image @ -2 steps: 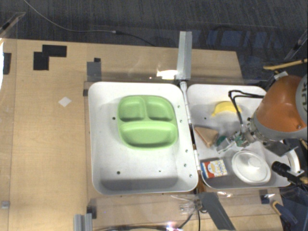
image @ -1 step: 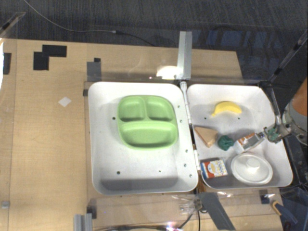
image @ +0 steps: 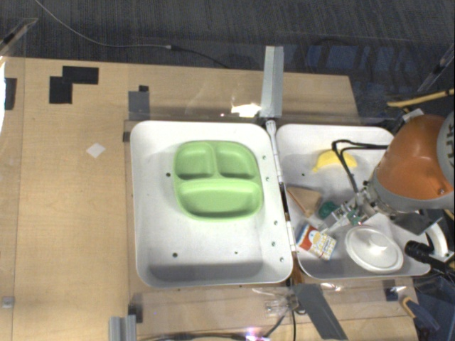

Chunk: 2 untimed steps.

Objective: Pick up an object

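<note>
Orange and grey, the arm leans in over the right-hand bin, and its end effector sits low among the clutter there, which suggests it is reaching for something in that heap. Whether its tips are apart or together I cannot tell, as they are small and tangled with the objects. Just beside it toward the other bin lie a green item and a brown wedge; slightly nearer the front edge is a red and white packet. A white bowl rests close by at the front, and a yellow object lies behind. Any of these could be the target. Well away, in the left bin, a green divided plate sits alone on the wooden table
</note>
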Available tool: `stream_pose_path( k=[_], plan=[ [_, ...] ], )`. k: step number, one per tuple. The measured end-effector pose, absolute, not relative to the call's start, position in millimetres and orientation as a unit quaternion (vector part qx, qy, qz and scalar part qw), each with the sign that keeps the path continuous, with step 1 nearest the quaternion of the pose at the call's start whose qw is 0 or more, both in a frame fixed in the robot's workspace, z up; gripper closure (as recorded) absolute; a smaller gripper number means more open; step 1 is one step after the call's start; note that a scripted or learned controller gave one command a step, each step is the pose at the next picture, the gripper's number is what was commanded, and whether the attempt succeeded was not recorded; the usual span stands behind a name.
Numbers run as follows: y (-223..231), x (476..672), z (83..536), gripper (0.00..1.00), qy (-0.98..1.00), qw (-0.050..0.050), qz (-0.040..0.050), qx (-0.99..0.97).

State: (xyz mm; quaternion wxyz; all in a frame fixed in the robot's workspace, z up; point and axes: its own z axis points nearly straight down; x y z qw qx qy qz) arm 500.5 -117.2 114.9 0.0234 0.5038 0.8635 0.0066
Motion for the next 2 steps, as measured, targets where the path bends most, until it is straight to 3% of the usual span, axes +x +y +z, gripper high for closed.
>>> stream_pose_path(
  k=[1,2],
  plan=[
    [-115.5,572.4,108.6,0.00,0.806,0.025,0.0103,0.592],
    [-121.3,590.9,108.6,0.00,0.733,0.020,0.0147,0.680]
  ],
)
